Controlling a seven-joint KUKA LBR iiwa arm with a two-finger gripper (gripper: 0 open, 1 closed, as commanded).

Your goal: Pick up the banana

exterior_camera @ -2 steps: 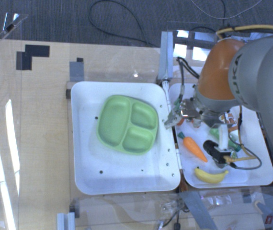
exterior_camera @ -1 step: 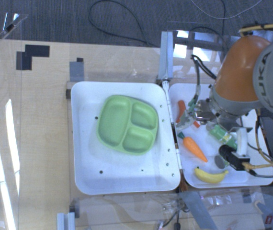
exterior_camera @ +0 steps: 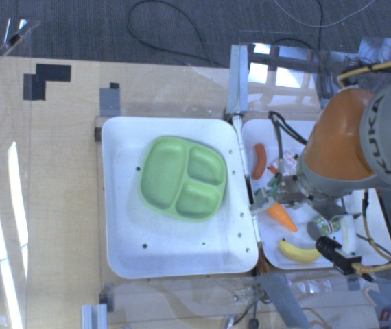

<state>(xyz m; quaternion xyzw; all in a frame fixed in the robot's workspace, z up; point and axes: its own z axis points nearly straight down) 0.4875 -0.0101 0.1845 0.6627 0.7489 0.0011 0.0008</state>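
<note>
Nearest, the curved yellow banana (exterior_camera: 299,251) lies at the right white bin's (exterior_camera: 271,249) front edge. Just beyond it lies a small orange carrot (exterior_camera: 280,216), beside the gripper (exterior_camera: 278,192), whose state I cannot tell. Farther back lies a red sausage (exterior_camera: 258,160).

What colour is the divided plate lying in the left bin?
Light green; the plate shows clearly in the camera view.

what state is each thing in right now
banana: lying flat in the right bin, not gripped
carrot: lying in the right bin, just below the tool
sausage: lying near the right bin's left wall
green plate: upright in the left bin, compartments bare
</note>
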